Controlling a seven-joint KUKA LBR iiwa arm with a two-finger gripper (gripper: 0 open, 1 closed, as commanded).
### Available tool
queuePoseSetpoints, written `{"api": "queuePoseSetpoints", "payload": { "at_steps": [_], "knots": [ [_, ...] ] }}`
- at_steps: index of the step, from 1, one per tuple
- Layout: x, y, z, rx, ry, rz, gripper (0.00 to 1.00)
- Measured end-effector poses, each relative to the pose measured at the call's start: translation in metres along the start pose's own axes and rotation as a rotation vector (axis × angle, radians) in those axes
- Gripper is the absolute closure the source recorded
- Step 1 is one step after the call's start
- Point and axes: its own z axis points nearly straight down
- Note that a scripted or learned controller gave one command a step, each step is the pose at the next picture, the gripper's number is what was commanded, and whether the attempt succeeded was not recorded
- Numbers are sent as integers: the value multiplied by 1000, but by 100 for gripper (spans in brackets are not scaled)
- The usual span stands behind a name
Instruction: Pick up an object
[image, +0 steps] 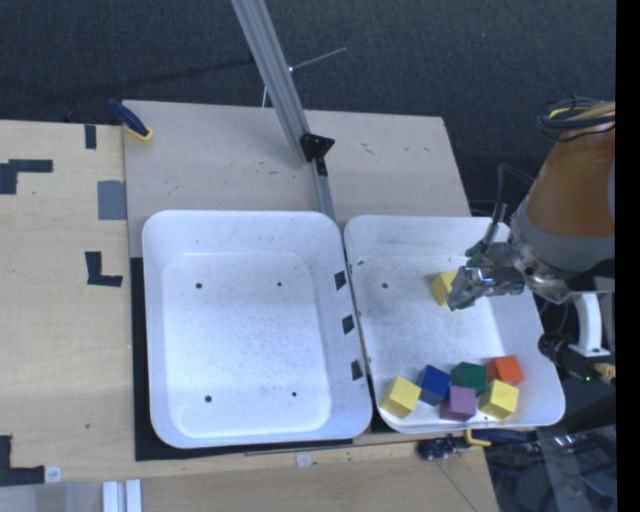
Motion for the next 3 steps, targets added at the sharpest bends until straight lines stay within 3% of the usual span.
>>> {"api": "queuePoseSetpoints", "payload": {
  "at_steps": [3],
  "knots": [
    [169, -2, 27, 3, 0, -1, 100]
  ]
}}
